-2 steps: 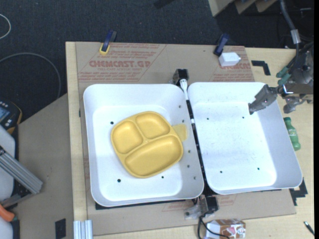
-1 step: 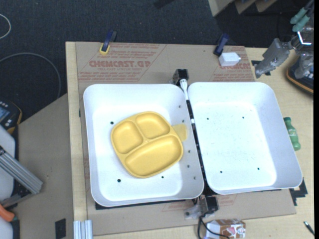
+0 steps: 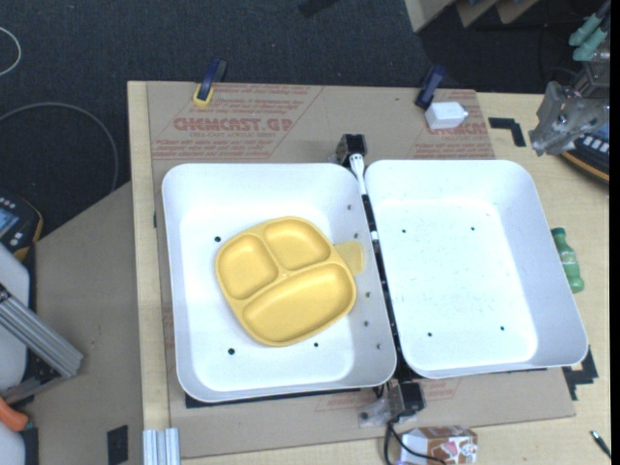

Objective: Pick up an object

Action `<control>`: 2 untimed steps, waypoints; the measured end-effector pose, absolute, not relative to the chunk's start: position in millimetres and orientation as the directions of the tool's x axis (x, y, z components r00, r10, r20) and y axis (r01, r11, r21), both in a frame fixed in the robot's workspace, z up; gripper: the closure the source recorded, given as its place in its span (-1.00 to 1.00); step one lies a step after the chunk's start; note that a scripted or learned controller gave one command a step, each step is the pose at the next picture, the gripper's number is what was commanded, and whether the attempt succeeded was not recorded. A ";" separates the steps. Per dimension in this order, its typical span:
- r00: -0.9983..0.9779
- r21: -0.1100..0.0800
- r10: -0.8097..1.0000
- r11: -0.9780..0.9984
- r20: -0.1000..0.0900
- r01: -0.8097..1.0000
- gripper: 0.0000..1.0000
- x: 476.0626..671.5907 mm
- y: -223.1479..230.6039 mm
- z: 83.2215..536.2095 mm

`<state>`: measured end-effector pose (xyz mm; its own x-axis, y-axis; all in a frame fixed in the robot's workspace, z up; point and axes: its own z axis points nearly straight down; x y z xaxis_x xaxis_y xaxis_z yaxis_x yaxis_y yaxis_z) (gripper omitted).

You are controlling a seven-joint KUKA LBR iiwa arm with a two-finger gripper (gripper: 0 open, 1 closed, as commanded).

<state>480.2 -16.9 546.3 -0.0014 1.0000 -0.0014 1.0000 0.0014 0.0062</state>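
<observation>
Far off to the lower left of my gripper (image 3: pixel 565 124) lies the only thing worth picking, a yellow divided plate (image 3: pixel 285 279). It sits flat in the left bin (image 3: pixel 184 201), roughly centred, and nothing else lies on it or against it. My gripper hangs at the upper right corner of the view, outside both bins, just beyond the back corner of the right bin (image 3: pixel 523 182). From this angle it is a grey metallic cluster, and I cannot tell how its jaws stand.

The plate's long axis runs on a diagonal, from the two small compartments at its upper left toward the large one at its lower right, with a small tab poking toward the wall between the bins. I judge the reach must cross the whole right bin and that middle wall before descending. The plate is broad and shallow, so a rim looks like the only grippable part. A green bottle (image 3: pixel 568 258) lies outside the right bin's far edge, below my gripper and clear of the path.
</observation>
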 end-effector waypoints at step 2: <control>-0.007 -0.011 1.000 0.007 0.001 1.000 1.00 478.3 57.4 358.3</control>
<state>478.3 57.4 358.3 -0.0073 1.0000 0.0007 0.9999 0.0073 -0.0105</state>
